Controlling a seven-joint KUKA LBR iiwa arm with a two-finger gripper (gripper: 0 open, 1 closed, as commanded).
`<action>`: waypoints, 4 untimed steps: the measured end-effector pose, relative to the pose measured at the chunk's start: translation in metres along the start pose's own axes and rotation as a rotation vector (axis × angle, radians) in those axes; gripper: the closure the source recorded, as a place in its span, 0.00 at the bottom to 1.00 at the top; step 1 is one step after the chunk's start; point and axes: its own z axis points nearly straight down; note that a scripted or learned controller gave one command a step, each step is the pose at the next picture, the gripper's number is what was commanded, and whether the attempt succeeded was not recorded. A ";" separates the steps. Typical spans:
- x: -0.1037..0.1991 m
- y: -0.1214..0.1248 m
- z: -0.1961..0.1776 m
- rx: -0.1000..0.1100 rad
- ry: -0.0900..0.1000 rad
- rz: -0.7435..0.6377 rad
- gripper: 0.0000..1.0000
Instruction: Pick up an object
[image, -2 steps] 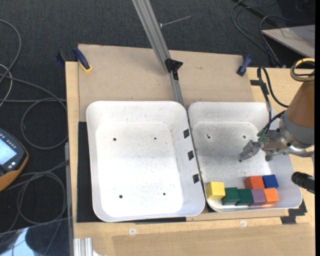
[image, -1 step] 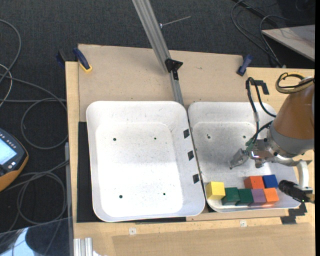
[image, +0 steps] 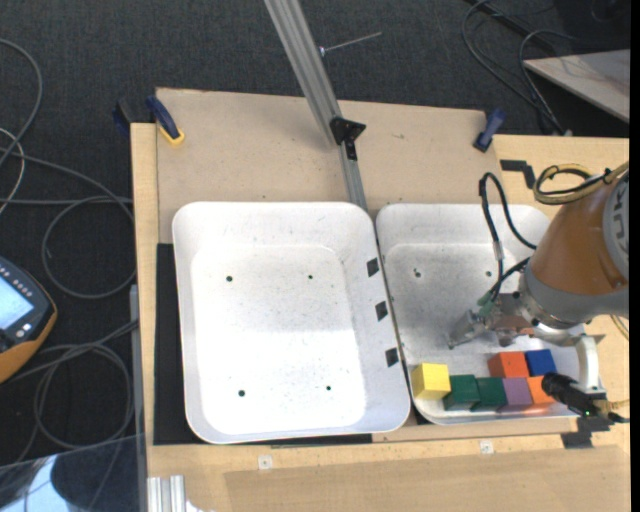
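White right bin (image: 440, 232), blocks (image: 490, 385) crowding its near edge, gripper (image: 478, 325) just above, grip state unclear

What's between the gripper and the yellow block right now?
Camera view: bare white bin floor separates the gripper from the yellow block, lower left of it. The other blocks lie off that line.

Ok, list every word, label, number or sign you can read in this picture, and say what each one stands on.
No text can be read anywhere.
Handheld device at the left edge: its lit screen is too blurred to read.
Coloured blocks in the right bin: plain faces, no marks.
Left bin: dark dots and black tabs on its edge, no lettering.
Arm's orange band: no legible marking.
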 end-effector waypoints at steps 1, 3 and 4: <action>0.000 0.002 -0.013 -0.007 -0.001 0.000 1.00; -0.001 -0.004 -0.106 -0.012 -0.004 -0.002 1.00; 0.043 -0.002 -0.109 -0.006 0.000 -0.007 1.00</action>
